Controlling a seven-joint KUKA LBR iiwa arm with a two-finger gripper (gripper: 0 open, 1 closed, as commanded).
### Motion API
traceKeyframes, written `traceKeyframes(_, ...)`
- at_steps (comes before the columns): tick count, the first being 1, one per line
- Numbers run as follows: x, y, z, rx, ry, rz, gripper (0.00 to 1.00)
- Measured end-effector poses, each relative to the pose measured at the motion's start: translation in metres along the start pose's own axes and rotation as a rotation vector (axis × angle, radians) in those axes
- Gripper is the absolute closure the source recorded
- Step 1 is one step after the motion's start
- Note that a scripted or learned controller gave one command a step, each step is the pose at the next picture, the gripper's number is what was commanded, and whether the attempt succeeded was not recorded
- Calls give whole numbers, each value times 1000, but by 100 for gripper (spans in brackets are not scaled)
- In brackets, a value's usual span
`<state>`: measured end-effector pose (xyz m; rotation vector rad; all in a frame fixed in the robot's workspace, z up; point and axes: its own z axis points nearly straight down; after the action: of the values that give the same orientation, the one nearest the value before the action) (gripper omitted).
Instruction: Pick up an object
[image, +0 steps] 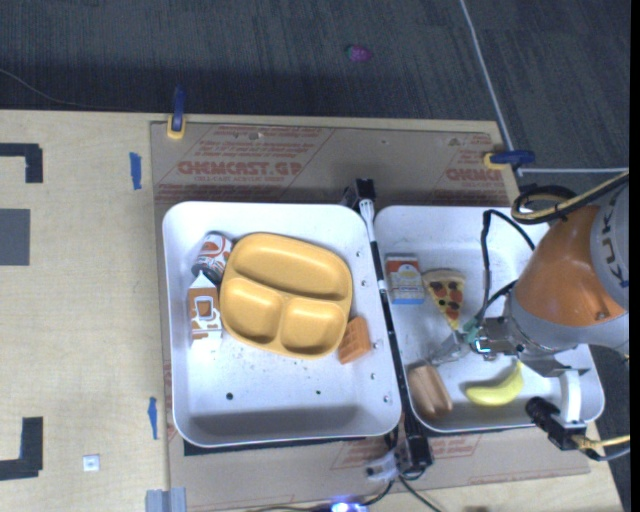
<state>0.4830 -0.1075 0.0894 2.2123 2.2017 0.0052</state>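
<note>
My gripper (458, 348) is low in the right bin (470, 222), reaching in from the right under the arm's orange band (565, 285). It sits between a pizza slice (446, 294) just behind it and a brown bun (430, 391) just in front of it. A yellow banana (496, 389) lies to its front right, partly under the wrist. A small white and red carton (405, 279) rests near the bin's left wall. Nothing can be seen held by the gripper.
In the left bin (270, 410) lies a large yellow compartment tray (285, 294), with a can (211, 257) and an orange and white box (203, 311) at its left and an orange block (355, 341) at its right. A black divider (378, 290) separates the bins.
</note>
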Motion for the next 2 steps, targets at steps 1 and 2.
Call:
traceKeyframes(1, 1, 0, 0, -1, 0, 1, 0)
traceKeyframes(2, -2, 3, -12, -10, -8, 4, 100)
